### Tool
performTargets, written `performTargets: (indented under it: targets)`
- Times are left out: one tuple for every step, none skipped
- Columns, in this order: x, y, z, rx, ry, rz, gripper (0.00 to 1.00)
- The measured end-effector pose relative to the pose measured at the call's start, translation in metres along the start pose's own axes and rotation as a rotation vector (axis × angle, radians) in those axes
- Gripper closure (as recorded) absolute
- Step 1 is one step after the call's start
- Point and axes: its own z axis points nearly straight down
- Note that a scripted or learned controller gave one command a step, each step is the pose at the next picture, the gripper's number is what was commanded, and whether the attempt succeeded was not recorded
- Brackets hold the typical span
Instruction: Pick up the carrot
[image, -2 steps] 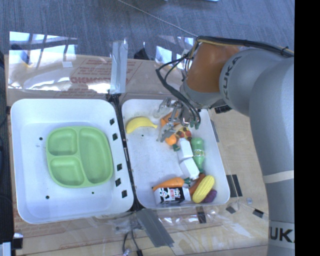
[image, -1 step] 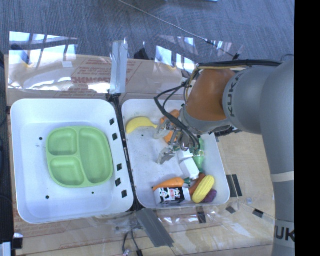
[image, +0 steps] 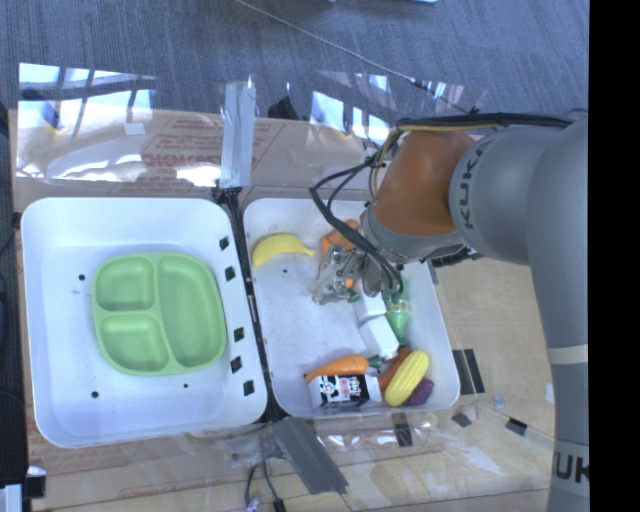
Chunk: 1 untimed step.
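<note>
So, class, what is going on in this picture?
A grey robot arm reaches into the right bin, its end effector low near the banana. The carrot lies apart from it at the bin's near end, among a corn cob and a small carton. The left bin holds a green divided plate.

open floor mid right bin (image: 300, 330), carrot (image: 340, 365) crowded by corn (image: 407, 377), carton (image: 343, 390)

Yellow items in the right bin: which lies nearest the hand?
The banana, at the bin's far-left end beside the hand; the corn cob lies in the near pile.
</note>
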Motion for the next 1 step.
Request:
performTargets:
  targets:
    - [-0.0096, 0.0306, -0.0471, 0.000, -0.003, -0.064, 1.00]
